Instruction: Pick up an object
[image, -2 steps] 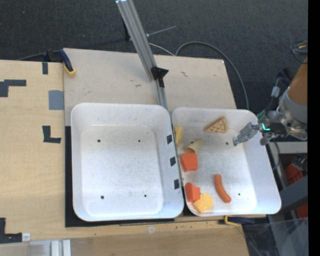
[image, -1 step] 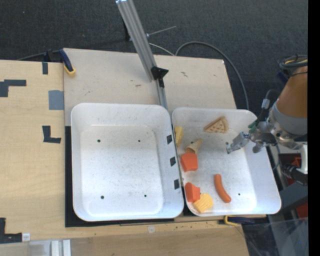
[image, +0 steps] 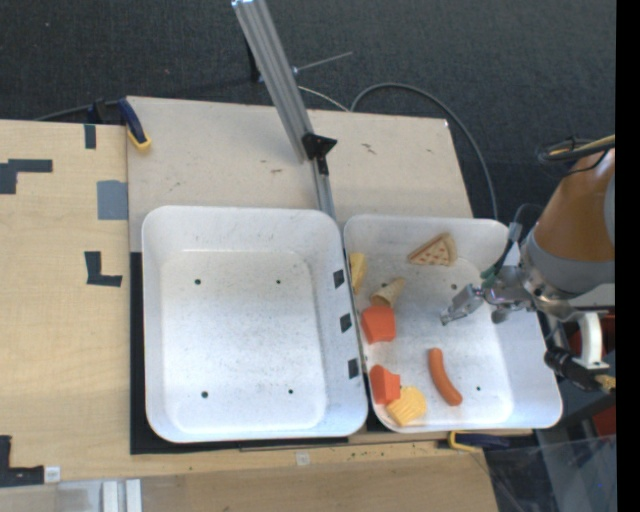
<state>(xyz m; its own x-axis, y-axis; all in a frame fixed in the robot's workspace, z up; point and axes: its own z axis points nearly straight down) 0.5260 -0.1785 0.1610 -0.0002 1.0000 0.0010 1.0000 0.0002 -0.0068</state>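
The bench (image: 60, 330) is pale wood, with a lighter board (image: 230, 150) laid across its far part; black and grey tape marks (image: 100, 200) sit on its left side; a blue and yellow clamp (image: 133, 124) grips the board's far left corner; two white bins lie side by side on a black mat (image: 136, 350), the left bin (image: 240, 320) touching the right bin (image: 500, 400) along their shared edge; a grey metal bar (image: 285, 85) slants in from the far side to where the bins meet.
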